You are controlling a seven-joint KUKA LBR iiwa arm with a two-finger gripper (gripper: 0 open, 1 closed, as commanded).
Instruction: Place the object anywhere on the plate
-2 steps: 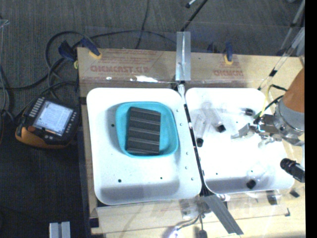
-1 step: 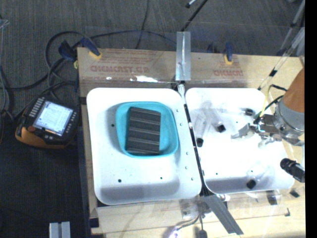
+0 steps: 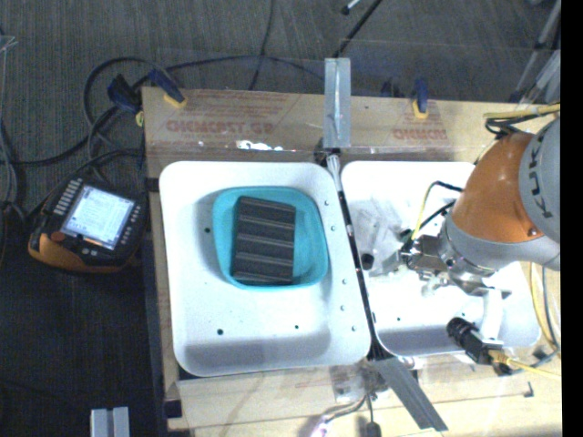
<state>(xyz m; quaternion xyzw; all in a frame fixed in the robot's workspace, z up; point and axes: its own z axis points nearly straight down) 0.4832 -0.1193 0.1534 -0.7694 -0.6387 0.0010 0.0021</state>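
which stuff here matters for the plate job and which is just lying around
Job:
dark ribbed block
blue plate
gripper

Lying about:
teach pendant
clamps
cables
left bin
right bin

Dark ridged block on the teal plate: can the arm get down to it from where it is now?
Probably yes. The dark ridged block lies flat on the teal plate in the left bin, nothing over it. The arm is above the right bin and must cross the rims between.
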